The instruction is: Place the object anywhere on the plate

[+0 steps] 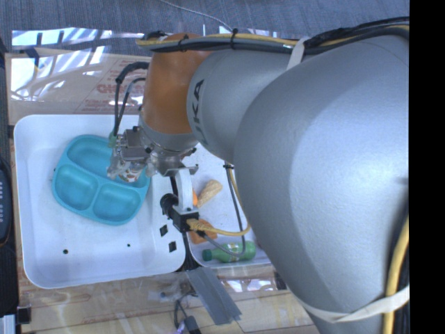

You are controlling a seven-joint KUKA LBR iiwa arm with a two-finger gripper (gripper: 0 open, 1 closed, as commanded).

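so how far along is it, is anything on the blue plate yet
Done: the arm has brought its gripper over the right edge of the blue plate in the left bin. In hand: unclear, since the wrist hides whatever may be carried. Left: no object lies on the plate's visible sections, so the placing isn't confirmed. A green bottle and a tan piece sit in the right bin.

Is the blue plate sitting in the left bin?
Yes, the blue plate lies inside the left bin, near its upper middle.
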